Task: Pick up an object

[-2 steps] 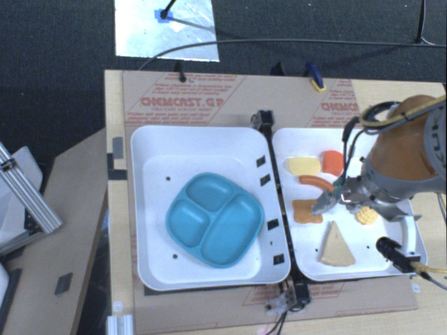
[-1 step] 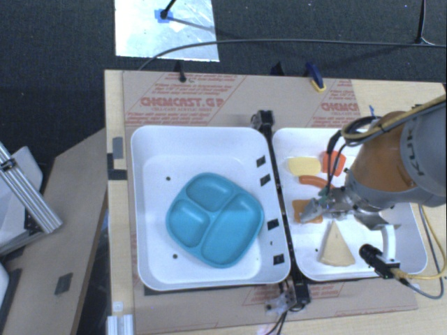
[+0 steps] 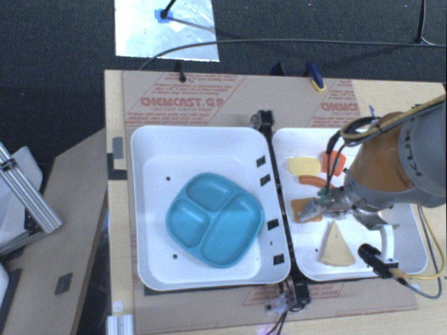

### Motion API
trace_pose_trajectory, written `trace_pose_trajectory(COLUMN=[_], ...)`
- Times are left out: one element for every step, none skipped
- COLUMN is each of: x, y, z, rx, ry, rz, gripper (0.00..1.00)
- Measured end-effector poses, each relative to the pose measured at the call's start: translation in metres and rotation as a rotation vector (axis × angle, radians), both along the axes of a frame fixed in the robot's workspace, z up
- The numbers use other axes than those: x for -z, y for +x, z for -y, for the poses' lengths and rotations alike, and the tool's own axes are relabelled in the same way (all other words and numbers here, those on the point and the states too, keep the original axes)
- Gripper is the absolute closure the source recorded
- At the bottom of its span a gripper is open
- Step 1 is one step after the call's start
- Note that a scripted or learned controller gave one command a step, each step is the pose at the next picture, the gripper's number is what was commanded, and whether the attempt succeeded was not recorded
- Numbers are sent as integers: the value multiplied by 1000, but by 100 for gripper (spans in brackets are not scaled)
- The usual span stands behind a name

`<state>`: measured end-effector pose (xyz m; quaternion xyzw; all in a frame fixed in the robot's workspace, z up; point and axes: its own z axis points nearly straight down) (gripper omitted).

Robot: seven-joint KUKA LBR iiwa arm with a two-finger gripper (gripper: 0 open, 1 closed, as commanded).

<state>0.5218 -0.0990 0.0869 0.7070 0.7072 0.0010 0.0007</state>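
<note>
The right bin (image 3: 412, 257) holds several toy food pieces: a pale yellow slab (image 3: 303, 165), a red-orange block (image 3: 334, 162), a thin orange stick (image 3: 312, 181), a brown-orange piece (image 3: 302, 211) and a cream wedge (image 3: 336, 246). My gripper (image 3: 327, 203) is low in this bin, at the right end of the brown-orange piece and just above the wedge's tip. The arm's grey and orange wrist (image 3: 387, 169) covers the bin's right half. Whether the gripper touches the brown-orange piece is hidden.
The left bin (image 3: 150, 152) carries a blue divided plate (image 3: 215, 218). A black divider (image 3: 274, 194) runs between the bins. Cables loop over the arm near the right bin's far edge, and a black and white fitting (image 3: 377, 251) hangs by the wedge.
</note>
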Motion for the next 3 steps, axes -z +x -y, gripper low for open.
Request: trace_pose_trajectory(x=[-12,-56,-112], y=[2,2,-2], z=[-1,-6,-15], rx=[-1,-4,-5], ry=[2,-1,-1], rz=[7,2,4], gripper=[100,100,100])
